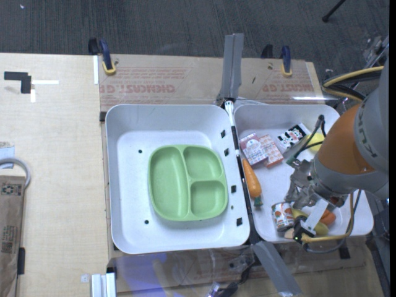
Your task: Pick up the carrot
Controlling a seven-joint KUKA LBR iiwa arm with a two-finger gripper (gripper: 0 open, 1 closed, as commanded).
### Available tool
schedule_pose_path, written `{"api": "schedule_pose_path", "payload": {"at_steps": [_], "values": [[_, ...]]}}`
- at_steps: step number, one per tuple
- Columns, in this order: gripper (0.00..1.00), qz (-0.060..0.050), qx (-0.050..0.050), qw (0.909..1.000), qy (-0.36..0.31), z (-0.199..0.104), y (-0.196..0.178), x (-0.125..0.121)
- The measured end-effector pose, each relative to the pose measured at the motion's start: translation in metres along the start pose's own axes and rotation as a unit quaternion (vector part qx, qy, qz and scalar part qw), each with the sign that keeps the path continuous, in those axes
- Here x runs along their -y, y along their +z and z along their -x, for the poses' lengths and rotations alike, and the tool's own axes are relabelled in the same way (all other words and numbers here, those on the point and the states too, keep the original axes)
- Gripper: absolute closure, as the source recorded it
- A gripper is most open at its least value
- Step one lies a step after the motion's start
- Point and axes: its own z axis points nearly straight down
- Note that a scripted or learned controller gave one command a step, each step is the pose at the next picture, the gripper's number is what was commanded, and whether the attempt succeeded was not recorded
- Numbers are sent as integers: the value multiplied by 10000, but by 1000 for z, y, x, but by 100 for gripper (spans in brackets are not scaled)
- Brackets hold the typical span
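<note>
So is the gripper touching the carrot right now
Apart. The camera view shows the carrot lying against the right bin's left wall, with bare white bin floor between it and the gripper, which is over by the small can.

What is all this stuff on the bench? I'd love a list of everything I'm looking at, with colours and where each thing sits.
Shallow white plastic bins: two, white, side by side on the bench; left bin, right bin.
Light green divided plate: one, three compartments, in the middle of the left bin.
Orange carrot with green tip: one, along the right bin's left wall.
Pink-red snack packets: a small pile, upper part of the right bin.
Black-and-white carton: one, right of the packets.
Small printed can: one, red and white, lower part of the right bin.
Blue-handled clamps: two, at the bench's back edge.
Robot arm: one, grey with orange band, over the right bin; gripper low beside the can.
</note>
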Motion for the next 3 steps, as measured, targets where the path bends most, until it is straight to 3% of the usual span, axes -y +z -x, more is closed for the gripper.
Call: {"api": "schedule_pose_path", "payload": {"at_steps": [1, 2, 3], "values": [[100, 7, 7, 9990, -454, -54, -91, 29], [100, 2, 11, 9991, 430, -34, -91, 27], [100, 10, 16, 9977, 684, -90, -239, -55]]}}
